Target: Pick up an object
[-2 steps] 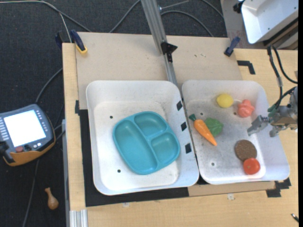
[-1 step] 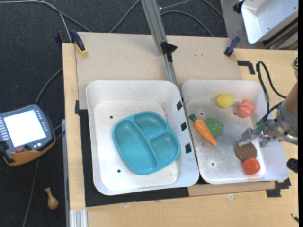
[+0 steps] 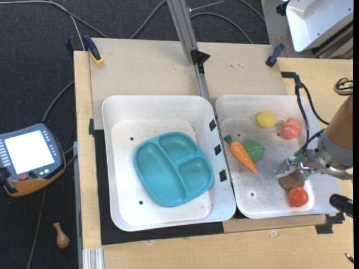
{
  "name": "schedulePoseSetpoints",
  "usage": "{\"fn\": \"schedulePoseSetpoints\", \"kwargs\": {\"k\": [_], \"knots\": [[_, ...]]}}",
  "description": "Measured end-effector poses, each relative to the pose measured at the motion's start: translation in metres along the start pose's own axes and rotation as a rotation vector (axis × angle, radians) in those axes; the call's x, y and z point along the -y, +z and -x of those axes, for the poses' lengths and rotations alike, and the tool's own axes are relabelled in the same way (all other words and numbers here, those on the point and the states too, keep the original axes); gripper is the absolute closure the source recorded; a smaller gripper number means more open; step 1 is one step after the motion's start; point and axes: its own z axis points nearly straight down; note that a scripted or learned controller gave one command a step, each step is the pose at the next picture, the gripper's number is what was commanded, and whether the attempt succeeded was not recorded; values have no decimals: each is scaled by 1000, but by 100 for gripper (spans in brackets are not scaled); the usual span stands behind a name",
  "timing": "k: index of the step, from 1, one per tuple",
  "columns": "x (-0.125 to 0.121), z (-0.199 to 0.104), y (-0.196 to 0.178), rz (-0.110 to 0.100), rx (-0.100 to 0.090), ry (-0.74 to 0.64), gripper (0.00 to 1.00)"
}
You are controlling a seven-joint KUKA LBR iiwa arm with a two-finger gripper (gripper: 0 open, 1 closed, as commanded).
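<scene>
My gripper hangs low in the right bin, over a small brown piece that lies just above the red tomato; whether I am clenched or released I cannot tell at this slant. The brown piece looks like light, stiff toy food, smooth enough to slip (a judgement only), so I would pinch across its narrow width, near the middle. Carrot, green piece, yellow lemon and pink piece lie apart

Overhead slanted view of both bins
</scene>
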Motion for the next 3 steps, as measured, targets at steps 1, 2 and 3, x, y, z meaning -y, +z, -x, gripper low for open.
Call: {"fn": "schedulePoseSetpoints", "kwargs": {"k": [1, 2, 3], "knots": [[-2, 0, -14, 7, 2, 0, 100], [1, -9, -71, 12, 5, -3, 100], [-1, -8, -117, 12, 6, -2, 100]]}}
